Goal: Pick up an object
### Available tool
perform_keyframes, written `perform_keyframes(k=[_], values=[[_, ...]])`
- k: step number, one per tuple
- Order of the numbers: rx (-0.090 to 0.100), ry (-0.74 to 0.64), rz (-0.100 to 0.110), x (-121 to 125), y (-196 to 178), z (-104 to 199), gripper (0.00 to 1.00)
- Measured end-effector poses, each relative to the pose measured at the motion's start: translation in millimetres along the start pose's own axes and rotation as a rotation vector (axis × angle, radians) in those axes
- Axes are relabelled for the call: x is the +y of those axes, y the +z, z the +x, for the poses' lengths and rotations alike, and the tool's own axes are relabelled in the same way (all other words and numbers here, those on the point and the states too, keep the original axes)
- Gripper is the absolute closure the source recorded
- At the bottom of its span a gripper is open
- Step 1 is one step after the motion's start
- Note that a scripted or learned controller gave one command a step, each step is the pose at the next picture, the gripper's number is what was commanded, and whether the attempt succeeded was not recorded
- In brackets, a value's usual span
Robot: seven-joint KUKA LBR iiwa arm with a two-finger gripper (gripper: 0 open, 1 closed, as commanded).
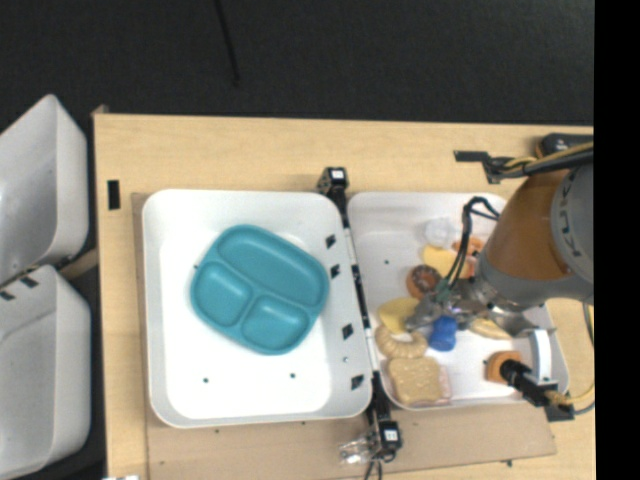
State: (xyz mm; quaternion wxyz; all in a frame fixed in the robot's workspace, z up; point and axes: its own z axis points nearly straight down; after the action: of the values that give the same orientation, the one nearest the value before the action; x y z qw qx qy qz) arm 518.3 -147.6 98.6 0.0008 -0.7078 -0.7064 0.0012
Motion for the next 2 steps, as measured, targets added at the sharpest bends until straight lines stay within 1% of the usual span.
perform_keyframes(k=[1,2], values=[[0.000,0.008,-0.005,1,-12,-1,1.00],[-0.001,-0.005,-0.008,0,-56,3,1.00]])
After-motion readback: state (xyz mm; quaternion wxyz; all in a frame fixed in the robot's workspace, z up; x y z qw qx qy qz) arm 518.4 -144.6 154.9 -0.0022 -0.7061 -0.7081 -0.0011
